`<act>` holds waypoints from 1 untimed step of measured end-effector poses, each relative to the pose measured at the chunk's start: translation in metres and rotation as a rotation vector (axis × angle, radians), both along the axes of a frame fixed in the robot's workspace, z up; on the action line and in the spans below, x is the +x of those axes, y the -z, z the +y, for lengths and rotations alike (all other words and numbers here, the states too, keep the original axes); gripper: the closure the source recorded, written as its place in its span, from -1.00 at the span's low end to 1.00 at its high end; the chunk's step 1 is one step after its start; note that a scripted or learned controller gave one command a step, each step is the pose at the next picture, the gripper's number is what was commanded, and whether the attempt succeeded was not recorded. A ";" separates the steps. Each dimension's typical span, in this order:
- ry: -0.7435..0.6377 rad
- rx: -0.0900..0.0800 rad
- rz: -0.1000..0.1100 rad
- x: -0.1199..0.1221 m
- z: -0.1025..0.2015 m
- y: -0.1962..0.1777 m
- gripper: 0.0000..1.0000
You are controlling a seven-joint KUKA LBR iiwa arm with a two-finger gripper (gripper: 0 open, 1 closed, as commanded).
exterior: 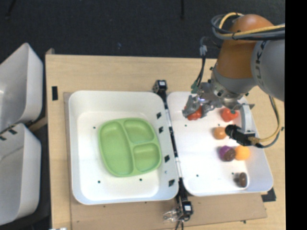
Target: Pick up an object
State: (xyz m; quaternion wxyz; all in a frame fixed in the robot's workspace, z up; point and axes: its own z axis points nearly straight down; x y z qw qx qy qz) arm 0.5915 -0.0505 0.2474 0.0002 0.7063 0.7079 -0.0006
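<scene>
Pale wood desk [110, 73]: it carries two shallow white bins side by side, with dark floor beyond its far edge.
Left bin [81, 128]: white, with a light green plate lying flat in it.
Green plate [129, 146]: three compartments, set slightly askew, near the middle of the left bin and apart from its walls.
Right bin [201, 171]: white, touching the left bin along a shared edge fitted with small black clips; it holds several small objects in its far and right parts.
Red object under the claw [193, 114]: at the far left of the right bin, right at the claw's tips; whether it is gripped cannot be told.
Claw [195, 107]: lowered over the far left corner of the right bin, just above the red object; whether it is released or clenched cannot be told.
Arm [240, 51]: grey with an orange band, reaching in from the right above the right bin.
Second red object [228, 113]: near the far wall, partly under the wrist.
Orange ball [219, 132]: toward the middle right.
Purple object [226, 153]: just beside a yellow-orange ball [242, 152].
Brown object [240, 178]: near the bin's front right corner.
</scene>
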 end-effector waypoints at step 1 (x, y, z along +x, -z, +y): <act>0.001 0.000 -0.001 -0.013 0.036 0.001 1.00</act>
